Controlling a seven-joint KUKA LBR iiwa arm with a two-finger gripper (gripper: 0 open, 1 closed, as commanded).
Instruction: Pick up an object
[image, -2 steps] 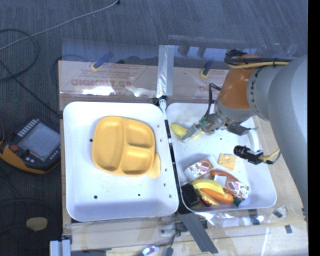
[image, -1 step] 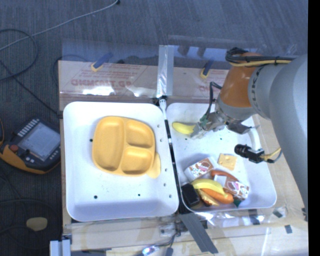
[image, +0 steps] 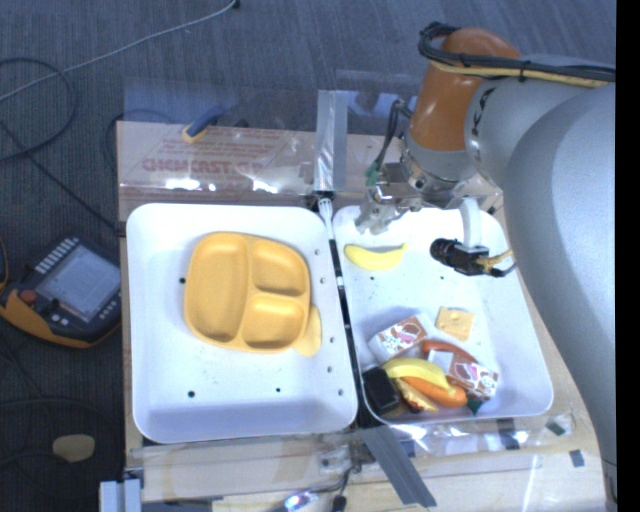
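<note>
The banana (image: 374, 256) lies in the right bin (image: 520, 330) just below the gripper (image: 383, 214); I cannot tell the gripper's state, its tip too blurred

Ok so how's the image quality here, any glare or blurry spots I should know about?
In the camera view, glare washes over the clear plastic sheet behind the bins and along the front edge of the right bin; the gripper looks soft and slightly blurred, while the yellow tray is evenly lit and sharp, with little shadow.
</note>
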